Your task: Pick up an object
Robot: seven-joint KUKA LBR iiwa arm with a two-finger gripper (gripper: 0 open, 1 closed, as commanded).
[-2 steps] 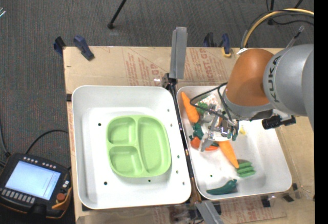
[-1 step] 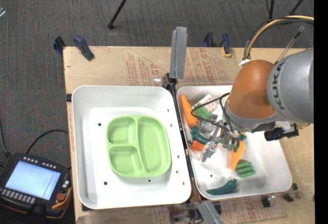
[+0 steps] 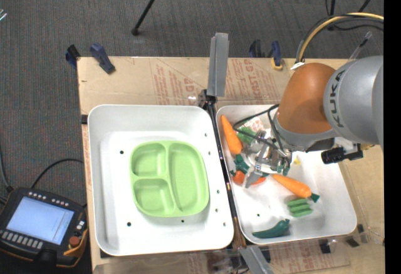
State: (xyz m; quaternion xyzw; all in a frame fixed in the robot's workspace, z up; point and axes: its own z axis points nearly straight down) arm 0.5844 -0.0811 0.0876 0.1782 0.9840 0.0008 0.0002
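My gripper [image 3: 258, 166] is low in the right bin [image 3: 338, 216], among a heap of toy vegetables. An orange carrot [image 3: 230, 135] lies at the bin's left side, just left of the gripper. A second carrot [image 3: 292, 185] lies to the gripper's lower right. Small red and orange pieces [image 3: 240, 177] sit under the gripper's left side. A ridged green piece [image 3: 299, 205] and a dark green pepper [image 3: 273, 229] lie nearer the front. The wrist and orange band [image 3: 304, 106] hide part of the heap.
The left bin [image 3: 106, 141] holds a light green divided plate [image 3: 169, 177]. A grey post [image 3: 218, 66] rises between the bins at the back. A teach pendant [image 3: 41, 222] lies on the floor at the lower left. Clamps [image 3: 100, 56] grip the bench's back edge.
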